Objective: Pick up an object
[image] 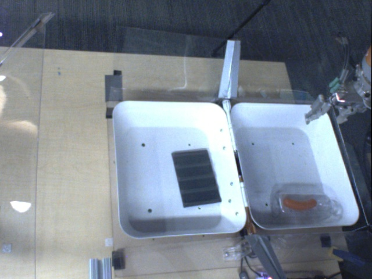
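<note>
- Two white bins on the bench, side by side: left bin, right bin.
- Left bin: I see a dark ribbed rectangular pad lying flat near the middle, slightly skewed.
- Right bin: clear plastic pack w/ an orange-red item inside, near the front right corner.
- Gripper sits over the right bin's back right rim, well apart from the pack. Nothing seen between its fingers; can't tell how wide they are.
</note>
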Motion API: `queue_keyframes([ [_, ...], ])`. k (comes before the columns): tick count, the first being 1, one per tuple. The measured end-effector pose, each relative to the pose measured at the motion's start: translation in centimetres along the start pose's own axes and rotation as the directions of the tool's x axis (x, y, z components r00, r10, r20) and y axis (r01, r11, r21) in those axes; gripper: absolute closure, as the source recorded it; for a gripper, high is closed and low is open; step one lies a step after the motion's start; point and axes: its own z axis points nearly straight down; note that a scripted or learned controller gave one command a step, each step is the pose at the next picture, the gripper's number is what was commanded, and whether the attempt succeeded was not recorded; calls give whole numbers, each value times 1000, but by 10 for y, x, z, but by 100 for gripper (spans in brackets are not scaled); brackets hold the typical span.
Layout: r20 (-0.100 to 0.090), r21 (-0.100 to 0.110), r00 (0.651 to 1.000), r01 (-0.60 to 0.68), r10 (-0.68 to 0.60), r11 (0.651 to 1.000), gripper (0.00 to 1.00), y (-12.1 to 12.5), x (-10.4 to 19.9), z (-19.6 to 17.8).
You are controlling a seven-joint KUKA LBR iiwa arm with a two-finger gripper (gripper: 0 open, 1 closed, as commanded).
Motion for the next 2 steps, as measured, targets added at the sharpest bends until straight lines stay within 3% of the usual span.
queue_keyframes([
  [1, -1, 2, 983, -182, 182, 983, 0, -39, 40, 132],
  [2, -1, -12, 994, -108, 108, 994, 0, -72, 85, 184],
])
